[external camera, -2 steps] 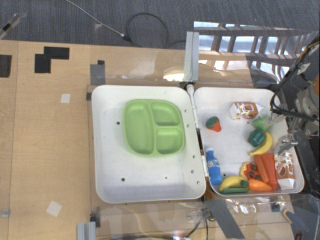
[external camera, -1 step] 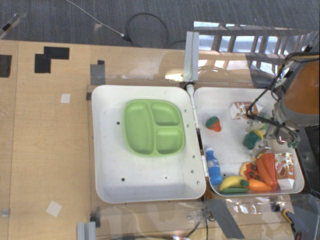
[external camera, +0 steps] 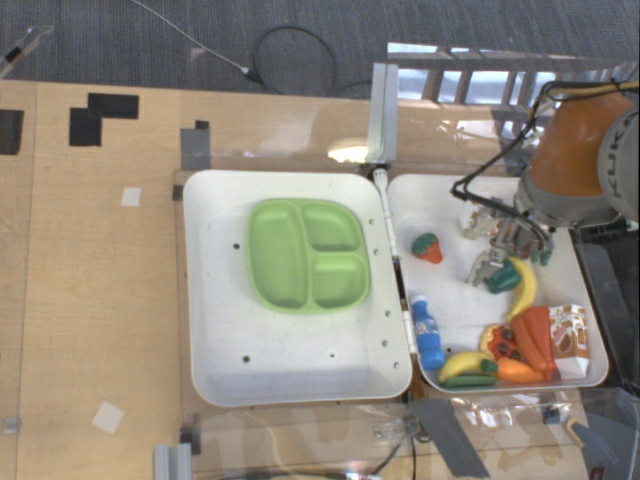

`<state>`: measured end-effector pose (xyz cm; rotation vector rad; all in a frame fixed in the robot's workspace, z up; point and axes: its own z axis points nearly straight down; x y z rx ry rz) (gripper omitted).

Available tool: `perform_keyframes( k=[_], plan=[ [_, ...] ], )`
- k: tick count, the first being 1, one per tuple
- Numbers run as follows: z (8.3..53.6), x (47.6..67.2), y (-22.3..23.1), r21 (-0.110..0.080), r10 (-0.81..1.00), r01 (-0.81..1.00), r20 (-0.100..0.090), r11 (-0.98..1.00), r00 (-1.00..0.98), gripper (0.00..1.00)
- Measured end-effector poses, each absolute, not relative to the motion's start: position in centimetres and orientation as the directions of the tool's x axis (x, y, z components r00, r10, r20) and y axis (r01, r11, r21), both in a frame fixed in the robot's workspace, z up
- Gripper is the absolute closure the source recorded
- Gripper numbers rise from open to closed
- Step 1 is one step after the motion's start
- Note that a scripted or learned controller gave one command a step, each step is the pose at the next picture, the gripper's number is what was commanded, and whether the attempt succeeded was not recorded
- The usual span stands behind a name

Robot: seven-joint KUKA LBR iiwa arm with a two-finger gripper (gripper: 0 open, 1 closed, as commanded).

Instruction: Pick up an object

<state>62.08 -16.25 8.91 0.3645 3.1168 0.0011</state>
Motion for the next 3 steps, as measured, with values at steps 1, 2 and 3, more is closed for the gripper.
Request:
perform_keyframes(
  k=[1, 2, 3],
  plan=[
    [9.0, 57.9, -15.9, 0.003, 0.378, 0.378, -0.014, 0.926, -0.926, 0.0],
    [13.0, 64.3, -20.4, 0.002, 0.249, 0.249, 0.019, 0.968, -0.968, 0.0],
    [8.9, 60.8, -18.6, 0.002, 0.394, 0.394, -0.011, 0.919, -0.919, 0.0]
  ],
)
